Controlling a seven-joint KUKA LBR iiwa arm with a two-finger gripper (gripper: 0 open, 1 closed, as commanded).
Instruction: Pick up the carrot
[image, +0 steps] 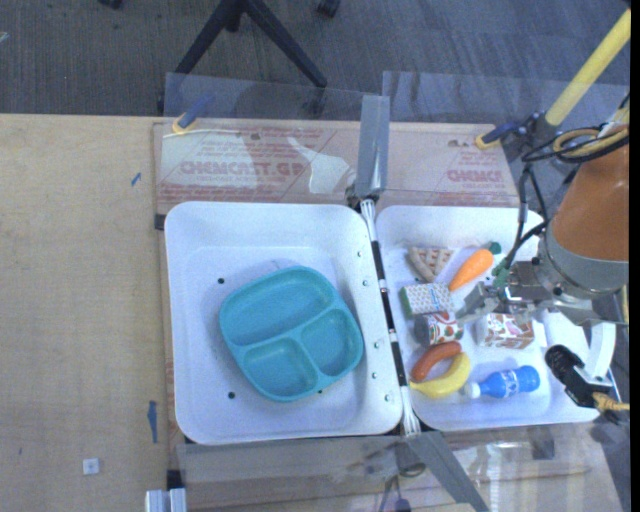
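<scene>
A pale wooden tabletop (70, 300) fills the left and lower part of the camera view, marked with a few small blue tape scraps, and beyond its far edge lies dark grey carpet (90, 50) on which the black legs of a stand (250, 30) spread. Two shallow white bins sit side by side on the tabletop, touching along a central seam, with clear plastic sheets printed in red lettering (250, 165) standing along their far side. The left bin (190, 300) holds a teal divided plate (290, 332) lying tilted near its middle. The right bin (400, 225) is crowded: the carrot (471, 269) lies slantwise in its far half, green top pointing toward the arm, just beside a waffle-patterned wedge (431, 262). Nearer the seam sit a small speckled box (427, 298) and a little can (441, 327), with a sausage (437, 359) resting against a banana (450, 377), and a blue bottle (507, 382) beside them. A patterned carton (507, 330) lies under the arm's wrist. The hand (497, 296) hovers low over the right bin, just beside the carrot's lower flank; I cannot tell how its fingers stand. The arm's orange band (598, 205) rises at the right, with black cables and a yellow pole (595, 65) behind.
</scene>
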